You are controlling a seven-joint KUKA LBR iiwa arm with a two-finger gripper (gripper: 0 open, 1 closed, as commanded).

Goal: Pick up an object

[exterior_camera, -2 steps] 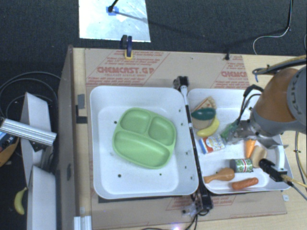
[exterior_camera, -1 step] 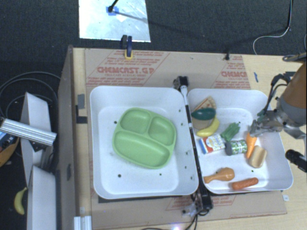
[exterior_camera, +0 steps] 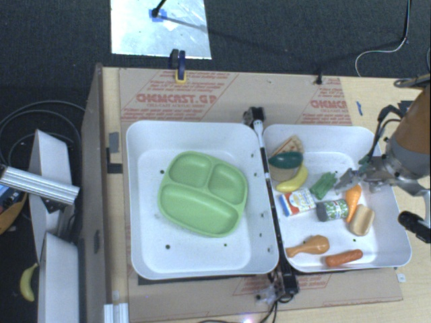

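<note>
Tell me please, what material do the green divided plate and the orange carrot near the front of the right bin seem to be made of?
The light green three-compartment plate looks like moulded plastic with a matte finish: even colour, soft rounded rims. The small orange toy carrot also seems plastic, smooth and slightly glossy, though it is too small to be sure.

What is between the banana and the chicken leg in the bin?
In the camera view, a small white carton lies between the banana and the chicken leg.

Red "CHEMCAST GP" printed on the brown board (repeated, partly hidden)
</note>
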